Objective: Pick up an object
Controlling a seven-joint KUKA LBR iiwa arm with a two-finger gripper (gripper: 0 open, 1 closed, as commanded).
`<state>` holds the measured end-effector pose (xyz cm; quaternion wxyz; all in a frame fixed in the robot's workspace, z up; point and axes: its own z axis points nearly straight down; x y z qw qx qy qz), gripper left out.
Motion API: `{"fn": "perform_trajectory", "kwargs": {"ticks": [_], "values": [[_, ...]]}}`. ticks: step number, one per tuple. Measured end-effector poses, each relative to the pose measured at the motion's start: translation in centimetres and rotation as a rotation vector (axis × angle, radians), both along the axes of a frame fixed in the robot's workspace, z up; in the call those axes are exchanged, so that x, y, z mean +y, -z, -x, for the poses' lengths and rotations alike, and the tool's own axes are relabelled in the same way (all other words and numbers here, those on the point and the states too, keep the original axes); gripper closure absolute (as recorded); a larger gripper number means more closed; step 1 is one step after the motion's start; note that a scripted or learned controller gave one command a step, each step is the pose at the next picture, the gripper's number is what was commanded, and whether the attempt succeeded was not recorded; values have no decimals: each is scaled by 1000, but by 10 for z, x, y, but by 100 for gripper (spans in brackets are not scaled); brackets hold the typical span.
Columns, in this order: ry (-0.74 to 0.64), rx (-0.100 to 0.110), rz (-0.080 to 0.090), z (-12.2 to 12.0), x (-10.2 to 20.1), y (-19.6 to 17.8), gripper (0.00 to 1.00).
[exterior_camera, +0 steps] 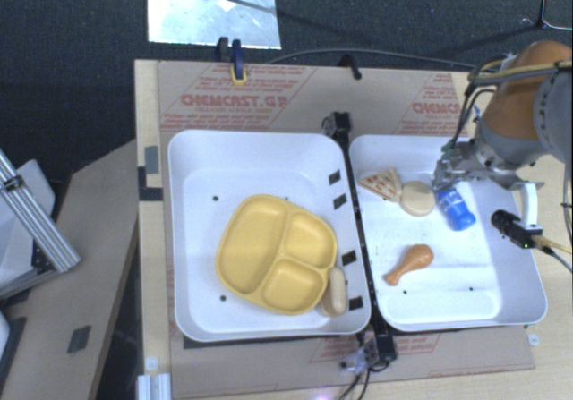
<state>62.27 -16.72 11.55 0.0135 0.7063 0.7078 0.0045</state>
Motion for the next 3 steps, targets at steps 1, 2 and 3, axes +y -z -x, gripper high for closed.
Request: {"fn": "perform_trajectory", "kwargs": {"ticks": [1,2,3], "values": [[-4,19,-12,-3,10,-53,100],[-4,20,-11,-4,10,-107,100],[-4,17,-10,-1,6,-170,100]]}}
